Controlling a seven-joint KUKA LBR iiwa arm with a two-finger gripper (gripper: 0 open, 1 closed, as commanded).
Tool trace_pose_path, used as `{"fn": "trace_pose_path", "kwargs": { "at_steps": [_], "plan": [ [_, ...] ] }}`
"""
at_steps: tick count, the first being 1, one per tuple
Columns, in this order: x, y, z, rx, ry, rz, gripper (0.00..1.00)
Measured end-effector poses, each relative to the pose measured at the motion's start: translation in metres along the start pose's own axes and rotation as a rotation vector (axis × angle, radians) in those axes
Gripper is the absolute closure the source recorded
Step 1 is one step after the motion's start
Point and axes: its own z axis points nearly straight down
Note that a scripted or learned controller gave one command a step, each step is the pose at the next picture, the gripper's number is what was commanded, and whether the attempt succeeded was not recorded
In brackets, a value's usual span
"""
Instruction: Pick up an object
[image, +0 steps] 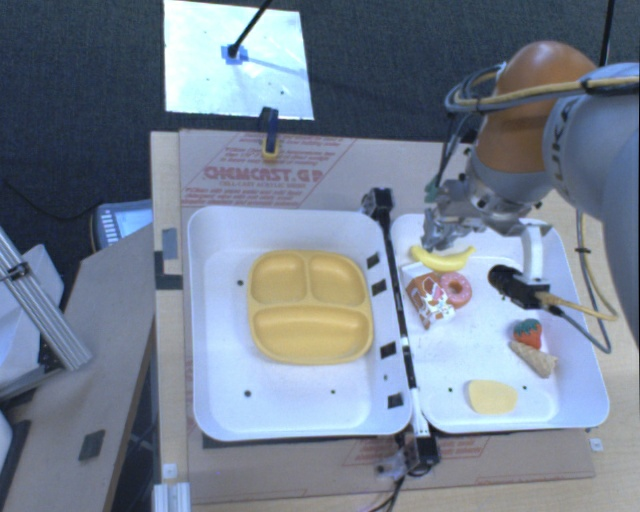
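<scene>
On my remote feed, a flat pale yellow disc (490, 397) lies nearest the camera, at the front of the right white bin (592, 398). Behind it, a red toy strawberry (528, 332) touches a tan wedge-shaped piece (534, 359). Farther back, a red-and-white cake slice (430, 299) rests just beside a pink ring doughnut (458, 290). A yellow three-compartment plastic tray (308, 306) lies flat in the left white bin (215, 330). Toward the right bin's far end, the grey arm's gripper (437, 238) hangs close over a yellow toy banana (441, 259); I cannot tell whether its grip is wide or narrow.
</scene>
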Motion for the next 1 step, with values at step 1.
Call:
{"fn": "trace_pose_path", "kwargs": {
  "at_steps": [1],
  "plan": [
    [0.0577,-0.0044,0.0066,0.000,0.000,-0.001,1.00]
  ]
}}
